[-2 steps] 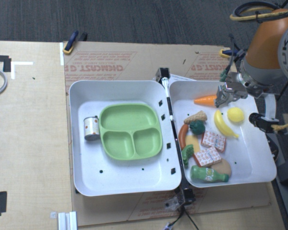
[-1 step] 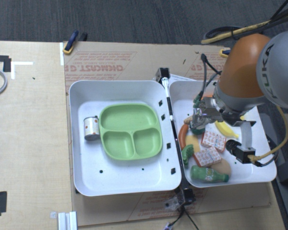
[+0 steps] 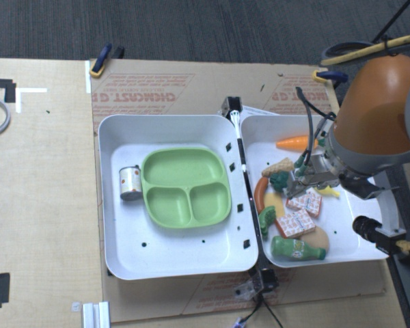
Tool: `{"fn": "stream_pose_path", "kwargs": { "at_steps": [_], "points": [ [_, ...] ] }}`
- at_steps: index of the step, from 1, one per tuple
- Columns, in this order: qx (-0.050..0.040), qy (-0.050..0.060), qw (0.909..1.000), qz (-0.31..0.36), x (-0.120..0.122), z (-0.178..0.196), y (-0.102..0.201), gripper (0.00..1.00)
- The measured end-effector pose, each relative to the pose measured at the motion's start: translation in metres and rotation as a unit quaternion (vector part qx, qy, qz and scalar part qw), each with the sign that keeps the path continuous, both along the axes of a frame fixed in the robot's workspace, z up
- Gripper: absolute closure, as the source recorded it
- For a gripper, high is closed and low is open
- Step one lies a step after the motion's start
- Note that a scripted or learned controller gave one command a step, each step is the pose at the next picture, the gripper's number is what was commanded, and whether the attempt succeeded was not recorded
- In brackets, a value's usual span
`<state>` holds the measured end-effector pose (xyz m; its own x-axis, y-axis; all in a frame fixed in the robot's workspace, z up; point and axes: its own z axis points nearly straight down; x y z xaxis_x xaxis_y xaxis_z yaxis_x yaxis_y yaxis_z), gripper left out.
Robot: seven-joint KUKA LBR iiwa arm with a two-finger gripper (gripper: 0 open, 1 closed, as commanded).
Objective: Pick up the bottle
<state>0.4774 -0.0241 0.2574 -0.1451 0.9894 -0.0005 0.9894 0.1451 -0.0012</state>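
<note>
The green bottle (image 3: 297, 249) lies on its side in the right bin (image 3: 359, 244), untouched, toward six o'clock of the gripper (image 3: 304, 181). Nothing is grasped; whether the gripper is wide or narrow cannot be told.

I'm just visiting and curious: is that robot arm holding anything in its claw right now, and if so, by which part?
It cannot be told: the gripper sits low over the toy food, its tips hidden. The green bottle lies apart from it, untouched, in the right bin.
</note>
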Motion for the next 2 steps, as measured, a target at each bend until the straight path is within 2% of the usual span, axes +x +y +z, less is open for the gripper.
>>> {"fn": "stream_pose_path", "kwargs": {
  "at_steps": [1, 2],
  "points": [
    [0.0, -0.001, 0.9864, 0.164, 0.0, 0.016, 0.082, 1.0],
    [-0.0002, 0.0, 0.9971, 0.077, 0.0, 0.012, 0.138, 1.0]
  ]
}}
